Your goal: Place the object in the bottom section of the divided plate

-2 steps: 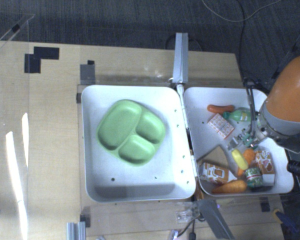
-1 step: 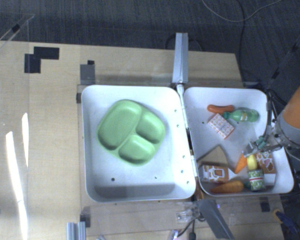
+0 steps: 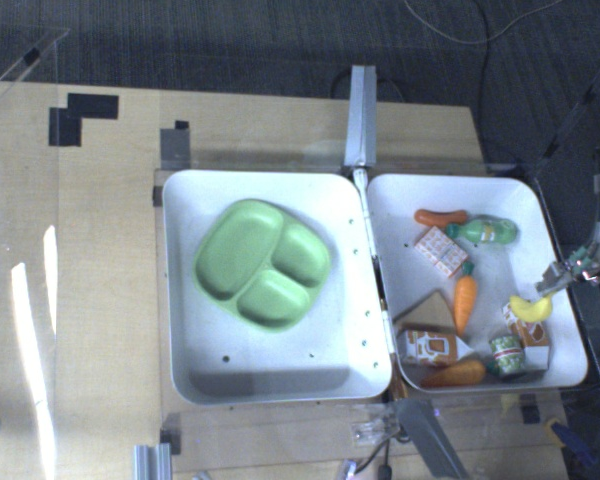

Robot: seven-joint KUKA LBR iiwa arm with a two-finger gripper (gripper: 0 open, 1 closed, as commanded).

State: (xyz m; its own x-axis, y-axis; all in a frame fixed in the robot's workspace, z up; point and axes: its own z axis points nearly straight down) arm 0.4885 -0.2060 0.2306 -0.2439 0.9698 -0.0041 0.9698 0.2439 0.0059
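Observation:
A green divided plate (image 3: 264, 262) lies in the left bin (image 3: 200, 378), with one large section on the left, a smaller one at the upper right and a bottom section (image 3: 276, 298); all three hold nothing. Toy foods lie in the right bin (image 3: 540, 203): a yellow banana (image 3: 529, 308), an orange carrot (image 3: 464, 301), a green bottle (image 3: 487, 232), a red sausage (image 3: 440, 217) and a checked block (image 3: 441, 252). My gripper (image 3: 578, 266) pokes in over the right bin's right rim, just up and right of the banana, with nothing visibly held.
Along the right bin's front lie a brown wedge (image 3: 432, 311), a small carton (image 3: 432, 347), an orange piece (image 3: 455, 373), a small can (image 3: 506, 353) and a brown box (image 3: 535, 334). A metal divider post (image 3: 361, 118) stands between the bins.

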